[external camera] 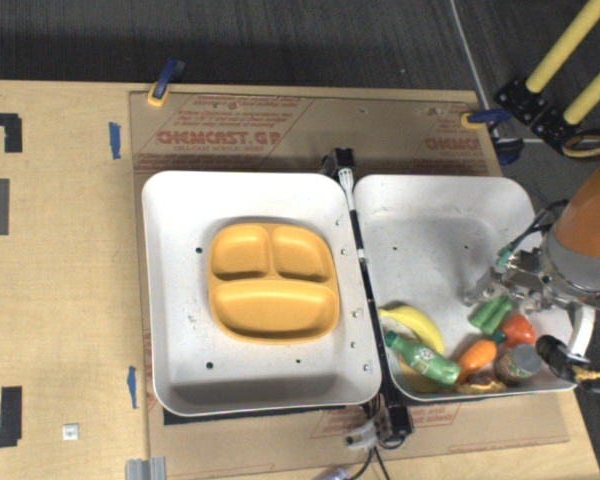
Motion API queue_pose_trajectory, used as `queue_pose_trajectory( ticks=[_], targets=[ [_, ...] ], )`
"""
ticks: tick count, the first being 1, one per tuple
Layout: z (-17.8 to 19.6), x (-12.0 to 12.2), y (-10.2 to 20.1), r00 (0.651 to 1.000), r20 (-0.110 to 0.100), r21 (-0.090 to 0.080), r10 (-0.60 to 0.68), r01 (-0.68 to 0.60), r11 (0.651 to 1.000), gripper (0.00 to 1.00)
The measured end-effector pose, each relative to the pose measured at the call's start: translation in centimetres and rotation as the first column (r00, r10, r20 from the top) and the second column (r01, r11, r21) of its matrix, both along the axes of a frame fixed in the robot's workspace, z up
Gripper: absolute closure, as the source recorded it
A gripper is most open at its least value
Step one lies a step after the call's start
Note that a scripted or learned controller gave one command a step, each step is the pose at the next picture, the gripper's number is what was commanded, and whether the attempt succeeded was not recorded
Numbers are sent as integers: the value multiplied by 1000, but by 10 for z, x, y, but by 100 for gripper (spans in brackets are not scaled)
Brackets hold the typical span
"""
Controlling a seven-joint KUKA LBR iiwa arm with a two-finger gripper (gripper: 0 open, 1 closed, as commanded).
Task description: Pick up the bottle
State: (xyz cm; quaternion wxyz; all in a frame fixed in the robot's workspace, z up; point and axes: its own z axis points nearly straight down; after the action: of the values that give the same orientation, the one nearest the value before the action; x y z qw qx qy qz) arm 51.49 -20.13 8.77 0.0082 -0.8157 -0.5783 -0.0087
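Hovering low over the right bin [420, 203] at its three o'clock side, the gripper [502, 290] is working through the approach step, and I cannot tell how its jaws are set. The green bottle [422, 357] is lying on its side near the bin's six o'clock edge, well apart from the gripper at about its eight o'clock. Reaching it is calling for a move that way and a descent, while a banana [416, 323] is touching it, an orange carrot-like toy [476, 353] is crowding its base, and a green piece [491, 314] is sitting just beside the gripper.
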Motion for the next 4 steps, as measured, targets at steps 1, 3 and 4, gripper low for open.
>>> queue_pose_trajectory(
  ticks=[1, 3, 4],
  targets=[
    [9, -2, -7, 1000, 2, -18, -5, 5, 1000, 100],
    [-1, 27, -11, 989, 1, -26, 149, -149, 989, 100],
    [-1, -35, 40, 992, -2, -23, 129, -129, 991, 100]
  ],
)
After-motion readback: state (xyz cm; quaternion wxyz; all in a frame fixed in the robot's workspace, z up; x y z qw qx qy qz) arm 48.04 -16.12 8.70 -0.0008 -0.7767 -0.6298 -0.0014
